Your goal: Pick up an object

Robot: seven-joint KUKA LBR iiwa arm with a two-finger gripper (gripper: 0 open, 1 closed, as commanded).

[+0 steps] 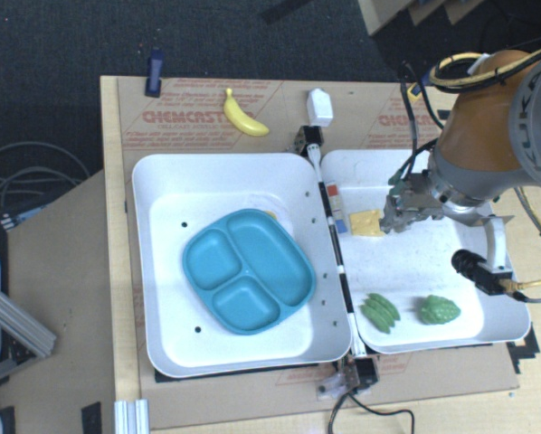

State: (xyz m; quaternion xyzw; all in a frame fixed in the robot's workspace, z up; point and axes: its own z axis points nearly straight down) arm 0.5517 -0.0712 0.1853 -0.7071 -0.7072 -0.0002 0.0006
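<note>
In the right bin [497, 328], a pale yellow block [366, 224] lies near the left wall. Two green toy vegetables rest near the front: a ridged one [380, 311] and a lumpy one [440, 310]. My gripper [395, 217] hangs over the right bin, its tip right beside the yellow block's right edge. The grey arm with its orange band [488, 116] reaches in from the right. Nothing visibly sits between the fingers. A blue three-compartment plate [246, 268] lies in the left bin [162, 197].
A toy banana [242, 117] lies on the cardboard behind the left bin, with a small white object [320, 107] and a blue clip [154, 72] nearby. A black fitting [477, 269] sticks into the right bin from the right. Cables trail at the far left.
</note>
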